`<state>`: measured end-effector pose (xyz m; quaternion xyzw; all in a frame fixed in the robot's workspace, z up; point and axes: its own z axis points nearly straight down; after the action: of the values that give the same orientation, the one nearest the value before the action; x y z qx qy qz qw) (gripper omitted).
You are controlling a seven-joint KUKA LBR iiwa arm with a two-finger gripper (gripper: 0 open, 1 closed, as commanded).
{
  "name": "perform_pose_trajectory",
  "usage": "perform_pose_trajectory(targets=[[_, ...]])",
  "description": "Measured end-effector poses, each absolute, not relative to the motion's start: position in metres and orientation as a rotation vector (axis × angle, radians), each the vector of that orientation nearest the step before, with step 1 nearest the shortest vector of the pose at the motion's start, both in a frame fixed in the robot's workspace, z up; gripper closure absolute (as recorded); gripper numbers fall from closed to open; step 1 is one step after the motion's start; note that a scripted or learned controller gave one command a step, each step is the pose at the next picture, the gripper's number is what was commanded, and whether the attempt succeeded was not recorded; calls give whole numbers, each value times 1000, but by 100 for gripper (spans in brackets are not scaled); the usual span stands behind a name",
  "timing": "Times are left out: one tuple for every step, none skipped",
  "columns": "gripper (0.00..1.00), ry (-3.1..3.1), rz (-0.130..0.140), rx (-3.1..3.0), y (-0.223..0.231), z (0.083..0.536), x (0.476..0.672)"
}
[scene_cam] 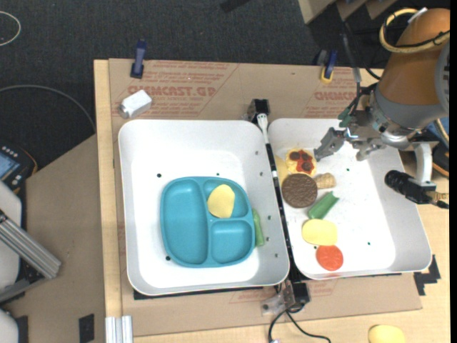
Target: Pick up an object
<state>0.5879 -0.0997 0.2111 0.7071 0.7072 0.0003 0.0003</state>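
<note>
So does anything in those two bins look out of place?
One thing: a green piece sits wedged outside the blue tray, against its right edge, while a yellow piece lies inside it. The toy food in the right bin just lies clustered.

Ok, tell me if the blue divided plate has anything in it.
Not empty: the blue divided plate in the left bin holds one yellow piece in its upper right compartment.

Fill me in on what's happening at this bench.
The arm reaches in from the right, its gripper hovering above the right bin, near the pile of toy food: a brown cookie, green piece and yellow piece. Nothing is visibly held. The blue tray in the left bin holds a yellow item.
</note>
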Motion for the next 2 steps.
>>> perform_pose_trajectory(targets=[[0, 2219, 8, 2214, -87, 283, 589], [100, 2220, 4, 2216, -87, 290, 589]])
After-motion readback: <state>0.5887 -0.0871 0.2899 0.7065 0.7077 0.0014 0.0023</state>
